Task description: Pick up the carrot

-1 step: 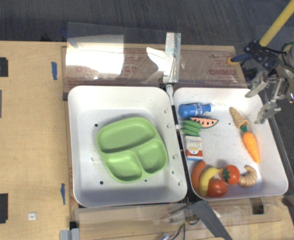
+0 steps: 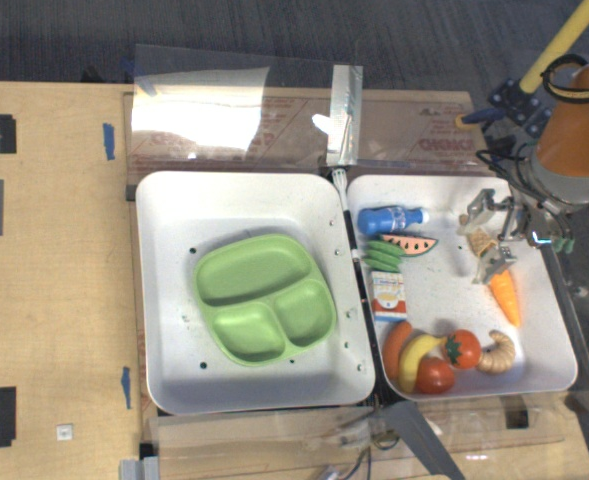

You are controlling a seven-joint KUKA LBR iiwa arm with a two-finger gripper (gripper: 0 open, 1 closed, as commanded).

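Dark carpet framed the wooden table, which carried two shallow white bins side by side. Inside the left bin lay a green divided plate. Along the right bin were scattered toy foods: a blue bottle, a watermelon slice, a tomato and a banana.

At that bin's right side lay the carrot, its thick end pointing up toward the claw. From what could be seen, the claw hung just above that end, its metal fingers somewhat apart and nothing between them.

Several things could have spoiled the grasp. Because the carrot tapered, fingers closing near its thick end might have squeezed it out downward toward the pale curled toy near its tip. Its place near the bin's right wall left little room for a finger on that side, so a descent slightly off line might have struck the wall or merely nudged the carrot. A small tan item beside the claw might also have been caught instead.
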